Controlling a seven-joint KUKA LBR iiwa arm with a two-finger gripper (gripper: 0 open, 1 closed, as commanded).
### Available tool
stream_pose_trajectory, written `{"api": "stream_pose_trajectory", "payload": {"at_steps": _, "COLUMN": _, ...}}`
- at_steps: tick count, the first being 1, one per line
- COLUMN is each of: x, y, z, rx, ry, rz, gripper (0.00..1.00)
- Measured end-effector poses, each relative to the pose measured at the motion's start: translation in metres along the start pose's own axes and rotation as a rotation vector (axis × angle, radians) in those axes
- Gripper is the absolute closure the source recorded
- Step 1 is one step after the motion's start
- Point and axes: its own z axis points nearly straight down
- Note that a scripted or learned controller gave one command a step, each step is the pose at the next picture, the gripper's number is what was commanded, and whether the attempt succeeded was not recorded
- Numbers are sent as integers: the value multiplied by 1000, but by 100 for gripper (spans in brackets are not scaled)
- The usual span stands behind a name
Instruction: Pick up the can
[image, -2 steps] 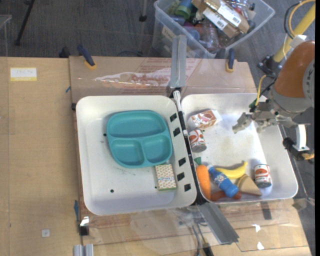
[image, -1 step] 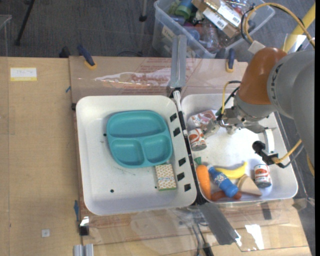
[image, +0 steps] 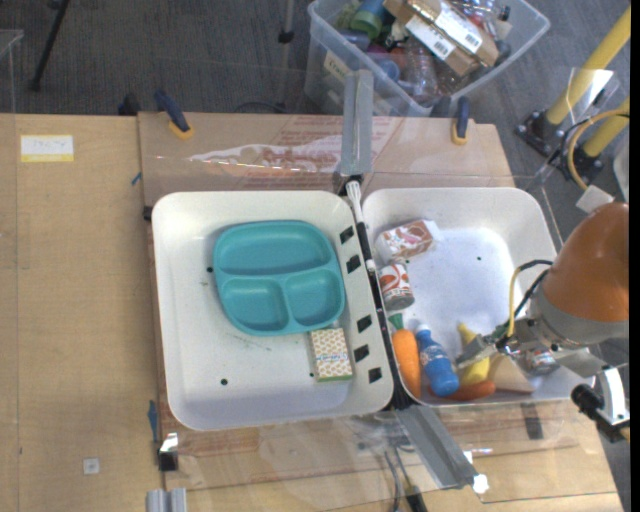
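Note:
The can (image: 396, 285) is small, with a red and white label. It lies in the right bin (image: 500, 215) against the left wall, just below a red and white packet (image: 406, 240). My gripper (image: 497, 347) is low over the front right part of that bin, among a yellow item (image: 474, 352) and other toys. It is well to the right of the can and nearer the front, apart from it. The orange band of the arm (image: 600, 265) rises above the gripper and hides the bin's right corner.
An orange carrot (image: 405, 361), a blue bottle (image: 437, 366) and a red item (image: 470, 391) lie along the right bin's front. The left bin (image: 185, 300) holds a teal divided plate (image: 277, 276) and a small patterned box (image: 331, 353). A clear tub of clutter (image: 430, 40) stands behind the bench.

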Motion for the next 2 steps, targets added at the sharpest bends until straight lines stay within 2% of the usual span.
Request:
{"api": "stream_pose_trajectory", "payload": {"at_steps": 1, "x": -2, "y": 1, "z": -11, "rx": -5, "ry": -4, "rz": 5, "gripper": 100}}
{"api": "stream_pose_trajectory", "payload": {"at_steps": 2, "x": 38, "y": 62, "z": -105, "rx": 9, "ry": 5, "rz": -6, "gripper": 100}}
